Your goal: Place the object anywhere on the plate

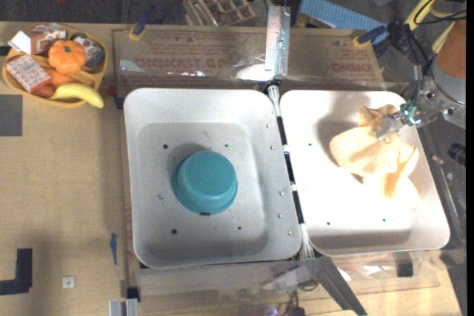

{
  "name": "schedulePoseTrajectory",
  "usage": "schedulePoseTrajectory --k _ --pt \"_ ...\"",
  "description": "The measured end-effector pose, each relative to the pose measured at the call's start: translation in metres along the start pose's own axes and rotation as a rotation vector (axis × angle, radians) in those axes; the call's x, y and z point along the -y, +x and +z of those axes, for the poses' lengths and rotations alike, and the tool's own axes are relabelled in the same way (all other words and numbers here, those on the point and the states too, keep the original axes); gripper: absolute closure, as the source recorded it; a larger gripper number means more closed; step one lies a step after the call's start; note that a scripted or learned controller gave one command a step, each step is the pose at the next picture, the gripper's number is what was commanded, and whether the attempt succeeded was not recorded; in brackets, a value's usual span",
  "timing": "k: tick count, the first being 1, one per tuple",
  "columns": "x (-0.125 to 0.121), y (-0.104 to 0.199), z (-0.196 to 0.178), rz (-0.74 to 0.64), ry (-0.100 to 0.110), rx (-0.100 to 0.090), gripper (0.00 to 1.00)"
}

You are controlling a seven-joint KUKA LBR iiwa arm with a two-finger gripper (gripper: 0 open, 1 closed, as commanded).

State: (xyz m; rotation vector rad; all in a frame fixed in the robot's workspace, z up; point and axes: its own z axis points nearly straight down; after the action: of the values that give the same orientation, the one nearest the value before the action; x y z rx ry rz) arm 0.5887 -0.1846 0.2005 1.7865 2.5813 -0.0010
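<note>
A teal round plate sits in the middle of the left bin. The object, a pale yellow crumpled cloth-like thing, lies in the upper right part of the right bin. My gripper is low over the object's upper right corner, where a tan fold rises towards it. The bright glare on the bin washes out the contact. The grey arm reaches in from the right edge.
A raised rim divides the two bins. A bowl of toy fruit stands on the bench at the far left. Boxes, cables and clamps lie behind the bins.
</note>
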Motion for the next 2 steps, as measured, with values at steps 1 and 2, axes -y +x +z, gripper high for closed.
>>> schedulePoseTrajectory --k 1,2 --pt "-0.001 -0.001 -0.025 -0.002 -0.002 0.001 1.0" --pt "-0.03 0.04 -0.017 -0.4 -0.001 -0.001 1.0"
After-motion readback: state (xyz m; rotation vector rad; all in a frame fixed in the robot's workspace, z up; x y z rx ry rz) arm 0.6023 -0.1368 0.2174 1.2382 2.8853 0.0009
